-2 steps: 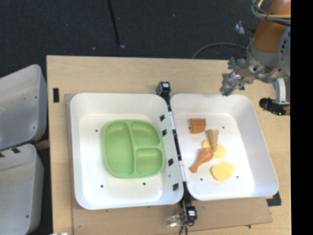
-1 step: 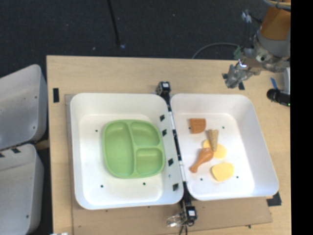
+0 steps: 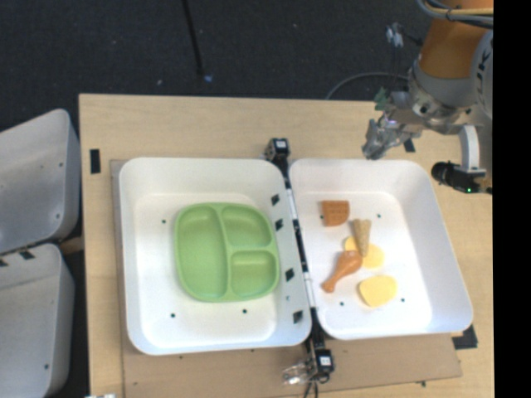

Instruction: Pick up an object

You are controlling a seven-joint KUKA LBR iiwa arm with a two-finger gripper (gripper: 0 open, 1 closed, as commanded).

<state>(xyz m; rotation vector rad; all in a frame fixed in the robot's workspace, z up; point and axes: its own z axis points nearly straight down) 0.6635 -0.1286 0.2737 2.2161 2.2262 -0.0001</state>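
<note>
Two white bins are being borne side by side on the bench. The left bin is being occupied by a green divided plate. In the right bin, right of that plate, an orange drumstick, a brown bread piece, a yellow slice and a tan cone are lying close together. The gripper is being held above the right bin's far rim, nothing being pinched; its opening cannot be told.
</note>
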